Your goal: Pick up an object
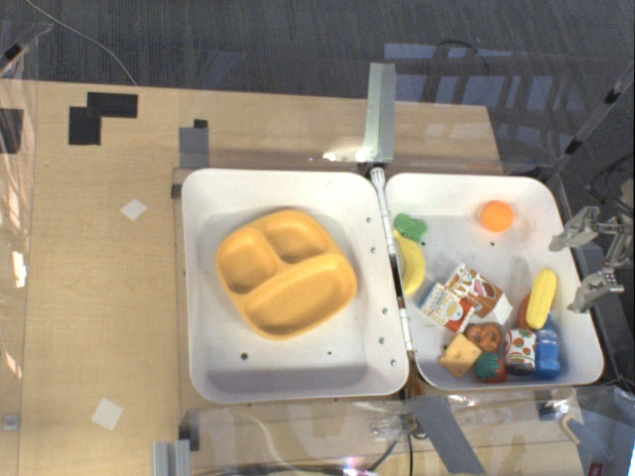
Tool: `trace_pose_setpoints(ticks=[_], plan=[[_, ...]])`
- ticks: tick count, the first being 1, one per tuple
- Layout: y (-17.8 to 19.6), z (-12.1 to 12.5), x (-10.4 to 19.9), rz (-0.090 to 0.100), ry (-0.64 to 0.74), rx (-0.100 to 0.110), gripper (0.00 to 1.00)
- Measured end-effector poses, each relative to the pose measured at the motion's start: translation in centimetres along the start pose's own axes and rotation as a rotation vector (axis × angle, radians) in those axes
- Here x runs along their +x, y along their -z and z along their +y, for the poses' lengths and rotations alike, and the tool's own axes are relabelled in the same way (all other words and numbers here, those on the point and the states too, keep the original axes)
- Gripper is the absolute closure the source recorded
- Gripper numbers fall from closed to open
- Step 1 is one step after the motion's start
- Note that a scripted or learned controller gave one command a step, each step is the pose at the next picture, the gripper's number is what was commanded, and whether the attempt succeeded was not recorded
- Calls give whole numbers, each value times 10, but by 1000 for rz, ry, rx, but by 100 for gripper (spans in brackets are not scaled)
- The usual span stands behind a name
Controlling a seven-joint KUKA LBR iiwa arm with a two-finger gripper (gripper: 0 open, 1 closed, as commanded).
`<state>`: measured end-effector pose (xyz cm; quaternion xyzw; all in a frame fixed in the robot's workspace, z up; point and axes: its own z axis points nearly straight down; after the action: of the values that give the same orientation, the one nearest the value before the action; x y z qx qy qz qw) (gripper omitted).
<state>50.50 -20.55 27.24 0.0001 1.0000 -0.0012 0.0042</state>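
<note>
Open pincer [592,266] at the right bin's [451,191] outer rim, holding nothing.

Its two metal fingers [580,228] stand spread apart, nothing between them. Just beside it, inward, lies the corn cob [540,298]; below that a blue can [547,354]. Farther in sit an orange ball [497,215], a snack packet [459,298], a banana [411,267] (a green piece at its top end). Well apart, the left bin [203,365] bears a yellow divided plate [286,272].
</note>
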Motion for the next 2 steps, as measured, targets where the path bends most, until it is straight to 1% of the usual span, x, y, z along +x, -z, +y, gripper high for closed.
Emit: trace_pose_setpoints(ticks=[1, 2], plan=[[-127, 72, -7, 10, -216, -5, 0], [-157, 94, -23, -39, -548, -3, 0]])
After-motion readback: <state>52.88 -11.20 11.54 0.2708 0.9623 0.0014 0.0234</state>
